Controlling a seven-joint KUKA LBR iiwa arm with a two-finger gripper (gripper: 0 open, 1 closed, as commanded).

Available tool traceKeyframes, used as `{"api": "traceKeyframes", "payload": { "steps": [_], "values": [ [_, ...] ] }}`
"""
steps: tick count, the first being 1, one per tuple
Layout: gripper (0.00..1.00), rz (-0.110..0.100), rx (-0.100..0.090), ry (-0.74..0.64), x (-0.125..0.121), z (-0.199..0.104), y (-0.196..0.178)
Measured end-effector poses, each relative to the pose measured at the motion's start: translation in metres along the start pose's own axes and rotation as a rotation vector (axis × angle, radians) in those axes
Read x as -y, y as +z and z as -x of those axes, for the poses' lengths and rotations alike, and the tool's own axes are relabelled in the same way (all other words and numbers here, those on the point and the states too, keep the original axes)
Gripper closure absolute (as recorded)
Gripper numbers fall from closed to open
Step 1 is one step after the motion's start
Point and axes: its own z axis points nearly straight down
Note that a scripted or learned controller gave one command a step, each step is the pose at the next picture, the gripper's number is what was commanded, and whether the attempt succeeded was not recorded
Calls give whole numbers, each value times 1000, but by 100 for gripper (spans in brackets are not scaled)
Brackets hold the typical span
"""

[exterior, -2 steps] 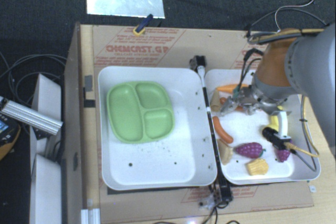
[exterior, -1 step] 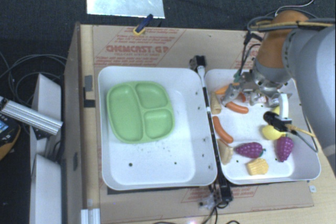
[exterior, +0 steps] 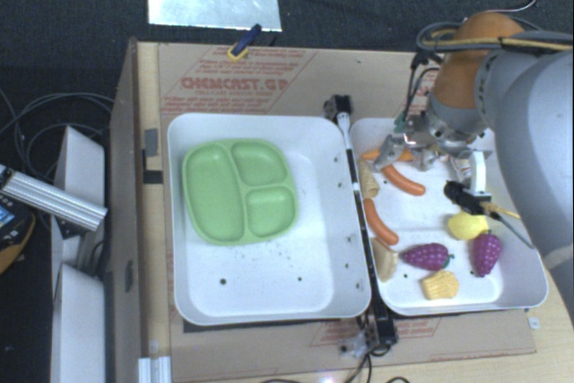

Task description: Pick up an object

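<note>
White plastic makes the two shallow bins, which stand side by side on a brown cardboard sheet point(exterior: 269, 72) with red print. The left bin point(exterior: 206, 282) holds a light green divided plate point(exterior: 240, 191), which lies flat in its upper left part. The right bin point(exterior: 525, 282) holds the toy food. An orange sausage point(exterior: 404, 181) lies near the middle of this bin, just below the gripper. A second orange sausage point(exterior: 380, 221) lies lower and more to the left, close to the wall between the bins. A purple grape bunch point(exterior: 425, 256) lies in the lower part, and a second purple bunch point(exterior: 486, 253) is to its right. A yellow lemon point(exterior: 466, 226) is just above that second bunch. A yellow corn piece point(exterior: 439, 285) lies near the front wall.

The grey arm point(exterior: 529, 121) comes in from the right, and its orange band point(exterior: 471, 58) is above the wrist. The gripper point(exterior: 408, 150) is low over the upper part of the right bin, near the first sausage. I cannot tell how the gripper stands, open or closed, because its metal parts are too small and mixed together. No object is visible inside it.
</note>
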Motion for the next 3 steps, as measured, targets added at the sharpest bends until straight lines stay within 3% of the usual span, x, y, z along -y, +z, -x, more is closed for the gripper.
{"api": "traceKeyframes", "payload": {
  "steps": [1,3],
  "values": [
    [0,30,6,-2,10,-3,-4],
    [0,31,7,-2,35,-1,-4]
  ]
}}
